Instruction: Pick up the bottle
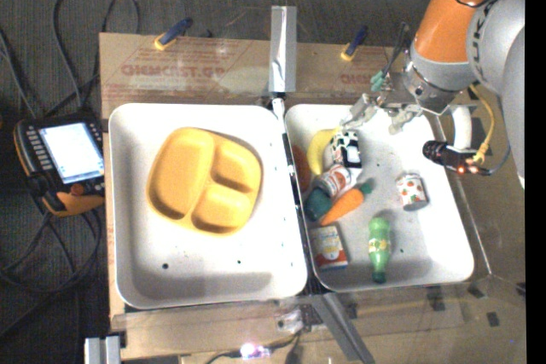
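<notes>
The bottle is green with a yellow label and lies in the right bin near its front edge, cap toward the front. My gripper hangs over the bin's back part, well behind the bottle, with its fingers spread open and nothing between them. Just below its left finger lies a black-and-white toy.
A banana, a red-labelled can, a carrot and a small box crowd the right bin's left side. A small can lies to the right. The left bin holds a yellow divided tray.
</notes>
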`<state>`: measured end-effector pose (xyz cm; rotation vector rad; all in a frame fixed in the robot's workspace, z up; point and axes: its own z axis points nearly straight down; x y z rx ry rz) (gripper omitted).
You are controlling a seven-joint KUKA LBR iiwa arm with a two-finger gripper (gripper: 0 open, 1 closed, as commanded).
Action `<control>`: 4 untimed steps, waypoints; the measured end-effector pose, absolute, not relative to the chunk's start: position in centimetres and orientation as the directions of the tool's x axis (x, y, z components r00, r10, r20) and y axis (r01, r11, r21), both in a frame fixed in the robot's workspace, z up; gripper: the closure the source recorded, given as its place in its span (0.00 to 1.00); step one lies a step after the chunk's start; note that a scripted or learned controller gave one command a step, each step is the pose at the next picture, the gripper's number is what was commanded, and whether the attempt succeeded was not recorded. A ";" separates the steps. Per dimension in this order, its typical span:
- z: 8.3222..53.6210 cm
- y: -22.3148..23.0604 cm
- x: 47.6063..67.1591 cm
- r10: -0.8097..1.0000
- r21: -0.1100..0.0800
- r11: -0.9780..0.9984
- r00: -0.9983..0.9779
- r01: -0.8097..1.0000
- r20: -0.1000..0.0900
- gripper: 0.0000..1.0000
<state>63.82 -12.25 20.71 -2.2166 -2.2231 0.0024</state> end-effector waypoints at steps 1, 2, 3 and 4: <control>13.9 -17.8 57.6 0.989 -0.003 0.148 -0.148 0.989 0.000 0.00; 9.0 -15.0 51.2 0.959 0.010 0.284 -0.284 0.959 -0.008 0.00; 10.0 -14.8 51.3 0.959 0.014 0.285 -0.284 0.959 -0.006 1.00; 18.3 -9.1 50.4 0.947 -0.002 0.320 -0.320 0.947 0.001 1.00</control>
